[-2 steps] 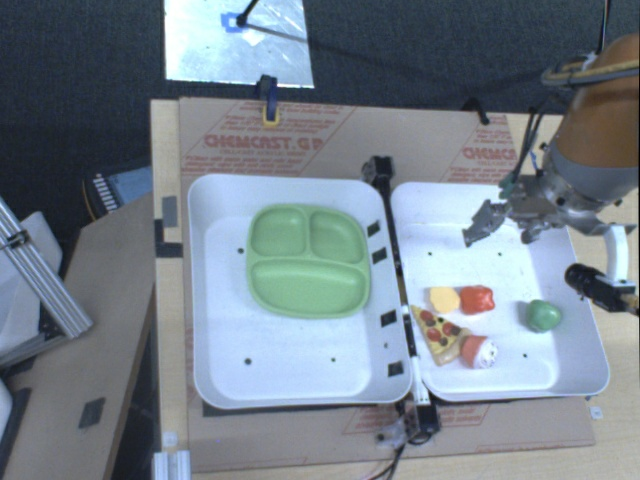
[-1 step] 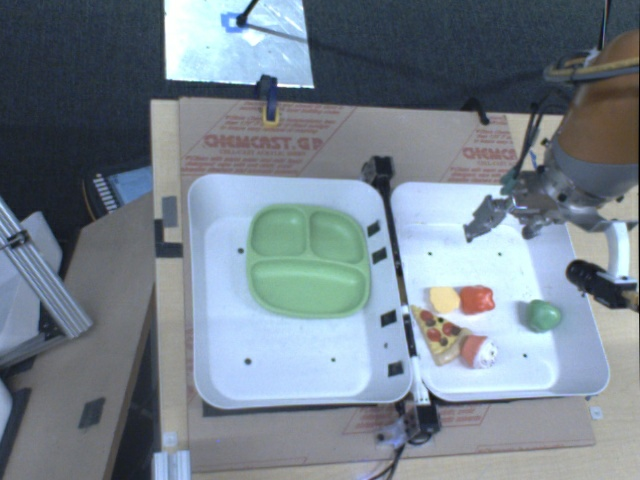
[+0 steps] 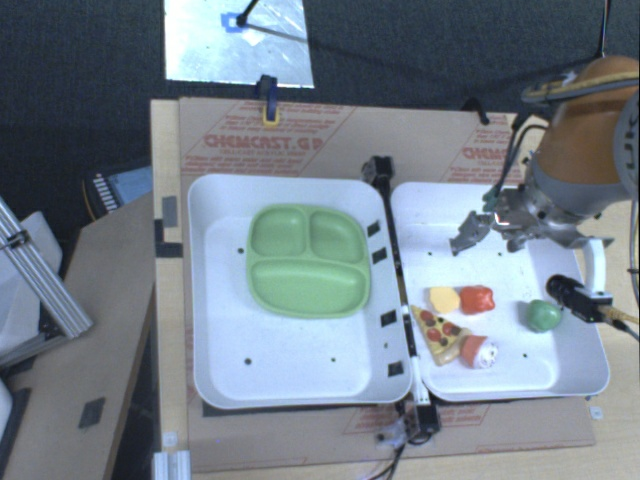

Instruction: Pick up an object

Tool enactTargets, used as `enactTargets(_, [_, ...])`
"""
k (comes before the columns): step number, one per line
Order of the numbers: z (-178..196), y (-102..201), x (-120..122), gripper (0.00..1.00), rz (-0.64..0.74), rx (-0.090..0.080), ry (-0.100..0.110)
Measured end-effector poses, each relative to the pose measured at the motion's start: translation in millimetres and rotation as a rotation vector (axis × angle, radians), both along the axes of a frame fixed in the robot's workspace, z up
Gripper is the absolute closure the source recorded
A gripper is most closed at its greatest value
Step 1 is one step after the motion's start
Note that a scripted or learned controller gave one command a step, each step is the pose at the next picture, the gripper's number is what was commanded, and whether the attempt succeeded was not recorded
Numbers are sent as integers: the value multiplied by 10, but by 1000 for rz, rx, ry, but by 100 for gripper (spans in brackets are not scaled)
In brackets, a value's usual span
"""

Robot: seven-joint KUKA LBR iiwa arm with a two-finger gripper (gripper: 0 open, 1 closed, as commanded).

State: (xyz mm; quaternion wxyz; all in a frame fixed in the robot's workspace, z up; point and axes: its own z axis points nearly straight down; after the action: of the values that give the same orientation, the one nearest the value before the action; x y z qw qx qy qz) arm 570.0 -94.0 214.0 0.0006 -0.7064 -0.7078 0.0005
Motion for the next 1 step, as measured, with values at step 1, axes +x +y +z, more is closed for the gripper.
enactTargets(1, [-501,-79,56,0,-1,0,1])
